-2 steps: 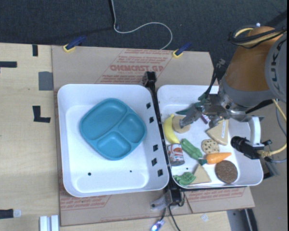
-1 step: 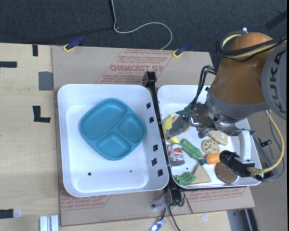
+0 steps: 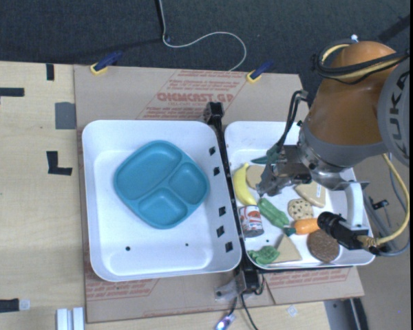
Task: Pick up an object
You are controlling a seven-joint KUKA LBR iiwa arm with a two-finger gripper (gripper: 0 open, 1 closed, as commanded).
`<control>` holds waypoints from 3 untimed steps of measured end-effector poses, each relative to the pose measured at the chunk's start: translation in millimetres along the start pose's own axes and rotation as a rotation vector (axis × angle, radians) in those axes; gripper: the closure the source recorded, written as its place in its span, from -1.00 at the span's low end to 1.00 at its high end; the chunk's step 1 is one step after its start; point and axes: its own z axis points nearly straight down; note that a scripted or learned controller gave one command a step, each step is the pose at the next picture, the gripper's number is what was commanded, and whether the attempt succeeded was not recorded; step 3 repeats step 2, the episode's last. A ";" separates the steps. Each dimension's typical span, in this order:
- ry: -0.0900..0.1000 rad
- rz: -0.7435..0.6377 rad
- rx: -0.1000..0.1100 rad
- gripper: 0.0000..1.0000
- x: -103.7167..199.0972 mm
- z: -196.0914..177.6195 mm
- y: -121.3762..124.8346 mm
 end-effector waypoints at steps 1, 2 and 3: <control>-0.001 0.001 0.002 1.00 11.9 64.9 36.4; 0.001 -0.003 -0.013 1.00 37.7 -70.5 -0.3; 0.001 -0.003 -0.013 1.00 37.7 -70.5 -0.3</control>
